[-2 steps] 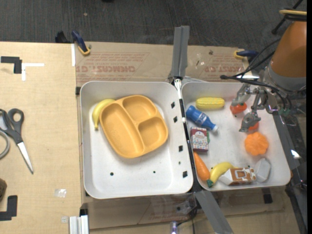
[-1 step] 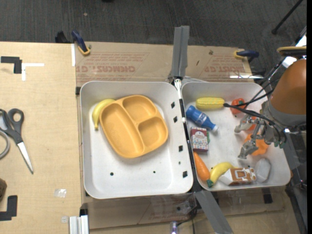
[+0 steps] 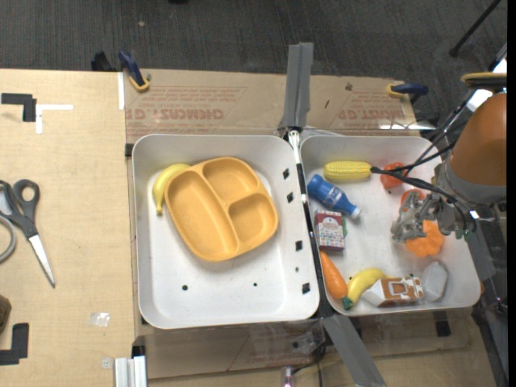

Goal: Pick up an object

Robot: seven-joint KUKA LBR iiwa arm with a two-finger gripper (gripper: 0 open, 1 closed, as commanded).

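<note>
My gripper [image 3: 409, 226] hangs low over the right bin [image 3: 371, 145], at its right side. Its metal fingers point down beside an orange fruit [image 3: 426, 240] and partly cover it. Whether anything sits between them is hidden. To the left in the same bin lie a corn cob [image 3: 347, 170], a blue bottle [image 3: 330, 195], a small card box [image 3: 330, 232], a carrot [image 3: 331, 274], a small banana [image 3: 362, 284], a brown carton [image 3: 401, 290] and a grey lump [image 3: 435, 280]. A red item [image 3: 393, 175] lies behind the gripper.
The left bin [image 3: 161, 297] holds a yellow divided plate [image 3: 220, 207] with a banana [image 3: 164, 184] at its left rim. Scissors [image 3: 31, 226] lie on the wooden bench at far left. A grey divider post [image 3: 297, 83] stands between the bins.
</note>
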